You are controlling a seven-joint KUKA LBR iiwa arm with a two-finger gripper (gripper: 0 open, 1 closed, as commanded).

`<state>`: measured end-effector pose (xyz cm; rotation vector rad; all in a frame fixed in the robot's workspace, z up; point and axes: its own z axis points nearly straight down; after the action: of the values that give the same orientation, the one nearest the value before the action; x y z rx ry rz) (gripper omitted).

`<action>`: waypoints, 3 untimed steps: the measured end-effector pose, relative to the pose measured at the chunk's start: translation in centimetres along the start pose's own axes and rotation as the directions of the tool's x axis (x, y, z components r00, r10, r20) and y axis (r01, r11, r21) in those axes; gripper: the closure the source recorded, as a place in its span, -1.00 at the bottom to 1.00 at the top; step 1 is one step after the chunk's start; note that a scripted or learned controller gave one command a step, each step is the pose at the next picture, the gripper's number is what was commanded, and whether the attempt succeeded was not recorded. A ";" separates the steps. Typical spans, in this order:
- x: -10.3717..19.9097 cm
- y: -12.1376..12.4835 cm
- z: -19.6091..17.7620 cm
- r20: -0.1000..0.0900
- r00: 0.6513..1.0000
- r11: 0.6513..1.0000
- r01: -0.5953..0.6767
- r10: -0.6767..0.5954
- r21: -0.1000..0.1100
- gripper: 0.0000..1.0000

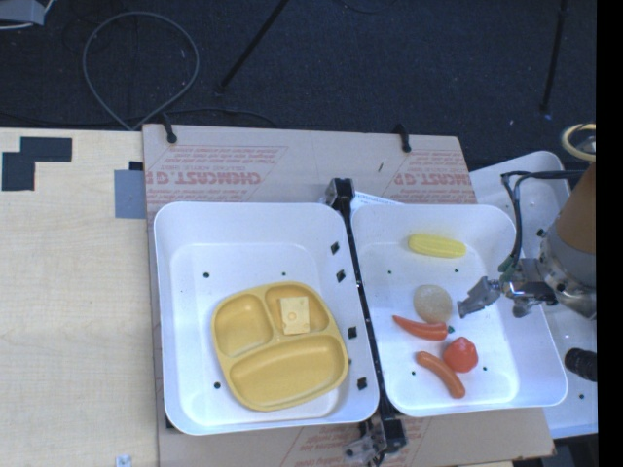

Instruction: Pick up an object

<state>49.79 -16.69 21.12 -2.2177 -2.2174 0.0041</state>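
Where gripper (480, 297) hovers, pale ball (433, 304) just beside.

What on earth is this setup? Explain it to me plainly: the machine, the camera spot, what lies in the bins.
One camera looks down at a slant on a bench with two white bins. The robot arm reaches in from the right; its gripper hovers over the right bin, near a pale round item. That bin also holds a yellow corn cob, a red tomato, a red chili and an orange sausage. The left bin holds a yellow divided tray with a small yellow block. Nothing is visibly held.
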 end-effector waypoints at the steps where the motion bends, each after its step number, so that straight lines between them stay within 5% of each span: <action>1: -0.1 -0.2 6.5 -0.002 1.000 1.000 0.000 0.000 0.005 -1.00; 2: 0.0 -0.3 12.0 -0.002 1.000 1.000 0.000 0.000 0.005 -1.00; 3: -0.2 -0.3 10.8 -0.002 1.000 1.000 -0.004 0.004 0.004 1.00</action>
<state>49.48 -16.84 10.28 -2.2196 -2.2097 0.0058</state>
